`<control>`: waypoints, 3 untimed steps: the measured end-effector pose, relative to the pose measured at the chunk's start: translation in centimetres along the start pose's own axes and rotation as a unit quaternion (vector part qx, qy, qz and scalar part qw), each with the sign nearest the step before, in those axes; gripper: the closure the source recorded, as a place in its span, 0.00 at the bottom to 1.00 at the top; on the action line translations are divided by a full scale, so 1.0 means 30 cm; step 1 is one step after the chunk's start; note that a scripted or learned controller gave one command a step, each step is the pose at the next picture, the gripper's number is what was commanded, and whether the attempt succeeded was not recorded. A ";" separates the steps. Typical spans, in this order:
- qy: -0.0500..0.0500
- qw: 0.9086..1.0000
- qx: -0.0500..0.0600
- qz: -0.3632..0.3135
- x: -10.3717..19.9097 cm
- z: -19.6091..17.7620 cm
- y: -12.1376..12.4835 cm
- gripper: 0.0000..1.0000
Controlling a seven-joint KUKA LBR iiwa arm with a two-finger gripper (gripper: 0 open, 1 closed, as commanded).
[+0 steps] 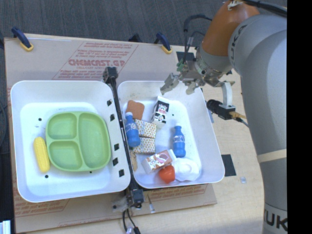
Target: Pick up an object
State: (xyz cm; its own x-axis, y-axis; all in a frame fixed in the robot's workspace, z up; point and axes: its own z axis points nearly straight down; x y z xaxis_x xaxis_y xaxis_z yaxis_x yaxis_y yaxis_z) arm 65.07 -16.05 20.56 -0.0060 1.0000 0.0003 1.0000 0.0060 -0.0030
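Observation:
My gripper [181,85] hangs over the far right corner of the right bin [207,135], its fingers spread open with nothing between them. Just below it in the bin stands a small black-and-white carton [161,110]. Around that lie a brown block [135,109], two blue bottles [131,129] [178,141], patterned cracker-like boxes [146,128], a red-and-white packet [157,162], a red tomato-like ball [167,174] and a white lump [187,168].
The left bin [19,130] holds a green divided plate [78,141] and a yellow corn cob [41,154]. A black clamp strip [118,130] runs between the bins. Blue clamps [22,38] [163,41] grip the cardboard's far edge. The arm's grey body fills the right side.

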 end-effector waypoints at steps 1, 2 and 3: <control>0.000 1.000 -0.007 0.000 -0.090 0.316 -0.101 0.00; -0.002 1.000 -0.017 -0.001 -0.163 0.335 -0.248 0.00; -0.005 1.000 -0.021 -0.001 -0.169 0.334 -0.352 0.00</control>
State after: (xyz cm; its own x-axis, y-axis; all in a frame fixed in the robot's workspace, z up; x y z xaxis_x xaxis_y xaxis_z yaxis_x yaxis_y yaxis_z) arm 54.51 -21.19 10.57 -0.0073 0.9999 -0.0105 0.9992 0.0077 0.0384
